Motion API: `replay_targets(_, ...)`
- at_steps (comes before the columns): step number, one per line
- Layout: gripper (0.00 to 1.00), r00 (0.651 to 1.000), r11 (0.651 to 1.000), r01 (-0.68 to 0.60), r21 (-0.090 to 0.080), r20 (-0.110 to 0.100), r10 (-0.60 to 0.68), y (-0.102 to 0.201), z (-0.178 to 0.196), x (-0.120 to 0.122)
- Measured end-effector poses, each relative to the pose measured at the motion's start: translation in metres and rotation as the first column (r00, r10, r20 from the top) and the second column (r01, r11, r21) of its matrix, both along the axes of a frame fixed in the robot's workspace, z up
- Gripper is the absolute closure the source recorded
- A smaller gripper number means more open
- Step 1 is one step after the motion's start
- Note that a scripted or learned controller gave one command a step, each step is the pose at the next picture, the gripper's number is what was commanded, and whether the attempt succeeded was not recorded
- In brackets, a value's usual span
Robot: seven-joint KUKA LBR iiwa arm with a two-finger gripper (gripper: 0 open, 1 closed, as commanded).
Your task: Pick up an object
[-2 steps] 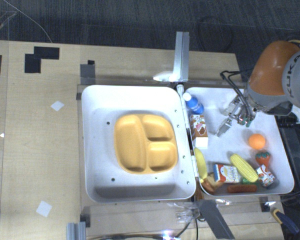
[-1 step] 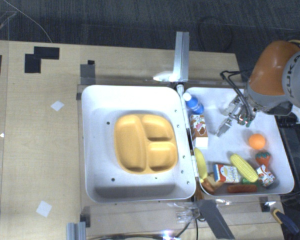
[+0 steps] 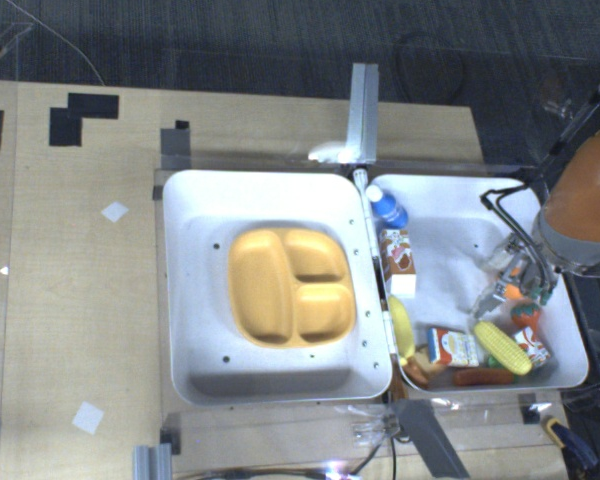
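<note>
1. two white bins sit side by side on the wooden table (image 3: 70, 298). the left bin (image 3: 195, 368) holds just a yellow divided tray (image 3: 290, 286), sitting pretty much dead centre.
2. the right bin (image 3: 450, 208) has all the clutter, mostly piled along its 6 o'clock edge and its 9 o'clock wall.
3. along that 9 o'clock wall: a bottle with a blue cap (image 3: 392, 236) lying down, cap pointing to 12 o'clock, and a banana (image 3: 401, 328) just below it.
4. along the 6 o'clock edge: a small carton (image 3: 452, 347), a corn cob (image 3: 503, 347) tilted across the pile and touching the carton, and something red and long (image 3: 485, 376) underneath them.
5. the arm comes in from 3 o'clock, orange band (image 3: 592, 193) up top, and the hand (image 3: 510, 286) is low over the bin's 4 o'clock area, just above the corn cob.
6. can't tell if the hand is released or clenched, it's too small and cluttered there. there's something orange-red (image 3: 526, 310) right by its tips, but i can't say it's being grasped.
</note>
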State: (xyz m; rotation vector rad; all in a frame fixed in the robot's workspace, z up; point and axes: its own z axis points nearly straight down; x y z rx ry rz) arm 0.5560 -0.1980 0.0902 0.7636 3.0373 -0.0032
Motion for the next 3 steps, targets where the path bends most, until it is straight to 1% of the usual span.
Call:
replay_targets(1,1.0,1.0,1.0,-0.007,-0.002,0.015,0.007,0.003,0.014,0.005)
replay_targets(2,0.0,1.0,1.0,-0.008,-0.002,0.014,0.008,0.003,0.014,0.005)
replay_targets(3,0.0,0.905,0.905,0.426,0.007,0.001,-0.426,-0.006,-0.003,0.082)
